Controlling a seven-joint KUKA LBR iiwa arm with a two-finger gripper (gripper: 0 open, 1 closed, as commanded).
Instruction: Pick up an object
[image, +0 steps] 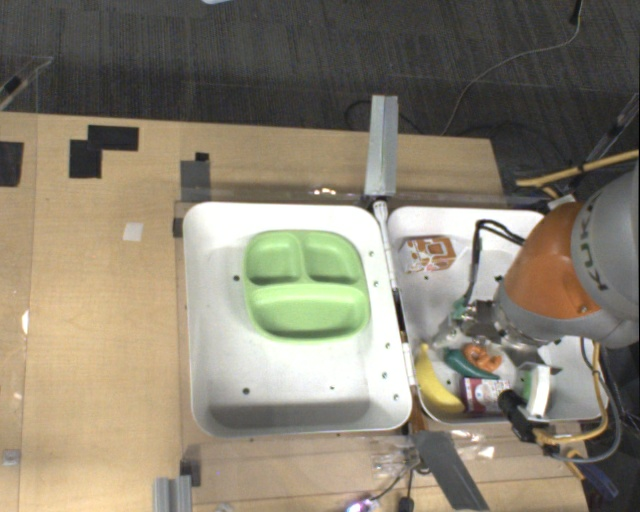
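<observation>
Two shallow white bins sit side by side on my wooden bench: the left white bin (210, 330) carries a pale green plastic tray with three compartments (305, 284), lying flat near its middle, and the right white bin (440, 220) holds the clutter I am after. My grey arm with its orange band (548, 270) comes in from the right and bends down over the right bin, its wrist hanging above the bin's front half and covering much of the floor there. The two-finger gripper (478, 340) is down among the objects, I think, but the wrist hides its tips, so I cannot tell how it stands or whether it has anything. A yellow banana (435, 382) lies along the bin's front left corner, just beside a small orange and green toy (476, 357) and a dark red packet (484, 394). Farther back, well apart from these, a white card with a brown printed pattern (430, 254) lies flat.
</observation>
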